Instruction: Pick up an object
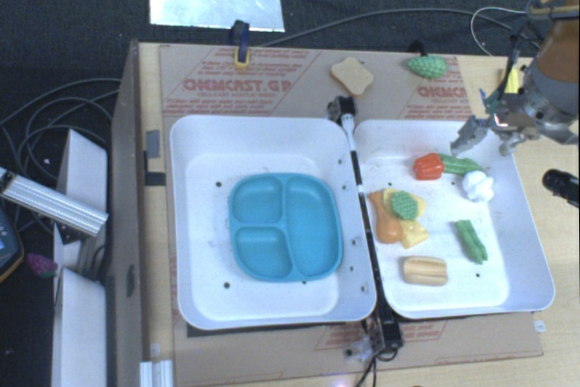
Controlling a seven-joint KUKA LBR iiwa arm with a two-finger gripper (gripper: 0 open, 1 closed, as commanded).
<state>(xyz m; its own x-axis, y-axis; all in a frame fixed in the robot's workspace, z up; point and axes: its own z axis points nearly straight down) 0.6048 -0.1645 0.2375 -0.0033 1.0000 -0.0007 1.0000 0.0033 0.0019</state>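
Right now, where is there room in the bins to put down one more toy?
The left bin has bare floor all around the blue plate. The right bin has a bare patch at its far left corner, above the red pepper, and a strip along the near edge below the bread roll. Its middle is crowded with toy food.

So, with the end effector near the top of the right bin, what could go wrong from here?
1. The red pepper, a long green vegetable and a white piece lie close together below the end effector; it might nudge or pinch two.
2. The carrot, yellow piece and green piece overlap, so picking one may drag others.
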